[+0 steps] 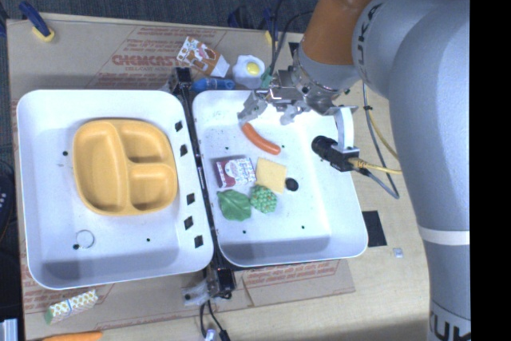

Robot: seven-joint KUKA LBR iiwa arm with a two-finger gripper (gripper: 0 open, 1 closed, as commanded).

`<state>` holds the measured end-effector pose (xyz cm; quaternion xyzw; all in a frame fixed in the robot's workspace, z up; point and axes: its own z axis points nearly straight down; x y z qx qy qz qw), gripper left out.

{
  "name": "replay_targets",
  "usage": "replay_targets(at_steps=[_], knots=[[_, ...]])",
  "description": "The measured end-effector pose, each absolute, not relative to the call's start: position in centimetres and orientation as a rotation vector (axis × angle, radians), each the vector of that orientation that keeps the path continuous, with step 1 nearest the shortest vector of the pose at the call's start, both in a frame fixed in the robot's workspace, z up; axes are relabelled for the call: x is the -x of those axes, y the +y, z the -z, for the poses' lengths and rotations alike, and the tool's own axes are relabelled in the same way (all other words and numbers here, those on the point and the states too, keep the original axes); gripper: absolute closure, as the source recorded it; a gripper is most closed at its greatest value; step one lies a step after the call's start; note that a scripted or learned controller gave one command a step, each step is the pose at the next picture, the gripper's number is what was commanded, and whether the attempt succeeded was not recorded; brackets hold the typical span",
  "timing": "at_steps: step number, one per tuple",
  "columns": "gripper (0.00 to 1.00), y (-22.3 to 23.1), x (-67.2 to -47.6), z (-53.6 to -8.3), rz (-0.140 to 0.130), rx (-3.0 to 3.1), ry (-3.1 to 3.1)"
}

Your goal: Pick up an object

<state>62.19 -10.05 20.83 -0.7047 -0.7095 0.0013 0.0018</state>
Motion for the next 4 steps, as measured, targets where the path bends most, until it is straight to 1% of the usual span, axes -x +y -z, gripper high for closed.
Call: replay_targets(at_steps=[1, 2, 3, 4], knots=[[0.00, -11.9, -65.6, -9.1, -0.004, 1.770, -2.592], [1.00, -11.9, -65.7, -10.2, -0.004, 1.765, -2.596], [0.00, -11.9, -65.7, -10.2, -0.005, 1.765, -2.596], [0.00, -17.7, -62.3, -9.2, -0.004, 1.851, -2.535]])
